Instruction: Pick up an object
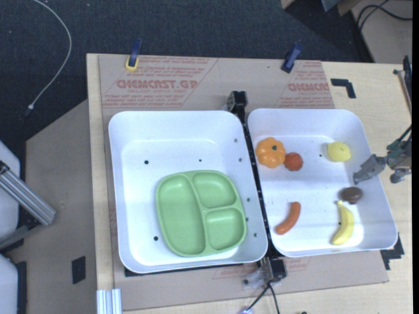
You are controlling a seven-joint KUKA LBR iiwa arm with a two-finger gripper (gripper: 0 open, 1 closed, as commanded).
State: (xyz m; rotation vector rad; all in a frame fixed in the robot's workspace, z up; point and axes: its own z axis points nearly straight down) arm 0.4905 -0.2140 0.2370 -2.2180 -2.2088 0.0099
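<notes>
Gripper (383,169) at the right bin's right edge, nothing held.

Whether its jaws stand wide or narrow I cannot tell. Nearest, just toward the bin's front edge, lies the brown fruit (351,194), then the banana (344,225), long axis front to back. The right bin (308,124) also holds lemon (338,152), orange (270,152), tomato (294,162) and sausage (288,218); the left bin (131,136) holds a green divided tray (200,212).

A brown board (216,84) with faint red lettering covers the bench, pinned at its far edge by a yellow clamp (133,59) and a blue clamp (291,57). Dark grey carpet (163,18) lies beyond, crossed by a thin white cable (62,18).
</notes>
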